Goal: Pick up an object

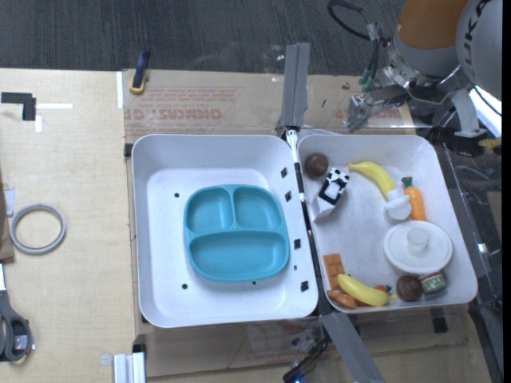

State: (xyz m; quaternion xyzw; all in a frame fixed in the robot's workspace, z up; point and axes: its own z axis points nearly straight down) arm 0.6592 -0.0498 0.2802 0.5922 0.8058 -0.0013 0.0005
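hovering jaws (beyond rim) | banana below, apart

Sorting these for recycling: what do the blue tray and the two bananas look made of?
Blue tray: seemingly hard plastic, smooth and faintly glossy, moulded into three compartments. Upper banana and lower banana: probably plastic toys, uniform bright yellow with a slight sheen; real fruit can't be ruled out.

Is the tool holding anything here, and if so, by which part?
Nothing is held. The tool hangs above the right bin's far rim with nothing between its fingers.
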